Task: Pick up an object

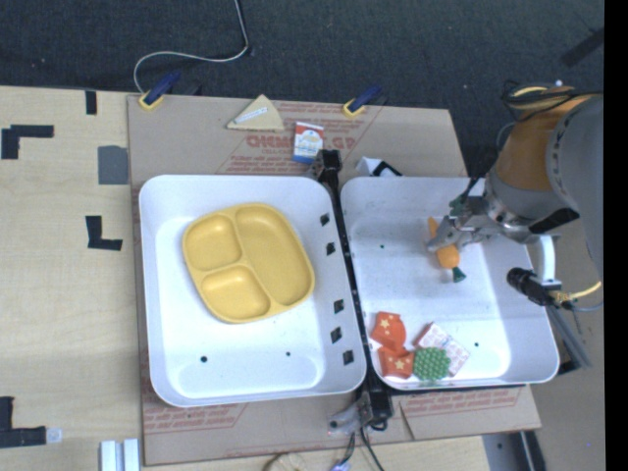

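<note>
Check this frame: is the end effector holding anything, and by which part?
Cannot be told. The end effector sits right at a small orange object in the right bin, but any grip is unclear.

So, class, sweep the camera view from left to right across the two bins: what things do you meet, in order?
Yellow divided plate in the left bin → red pieces → green round piece → small orange object at the pincer → grey arm with its orange band.

A yellow plate (pixel 247 261) sits in one white bin (pixel 167 361); at five o'clock lie red packets (pixel 391 342) and a green dotted pouch (pixel 431 363).
</note>
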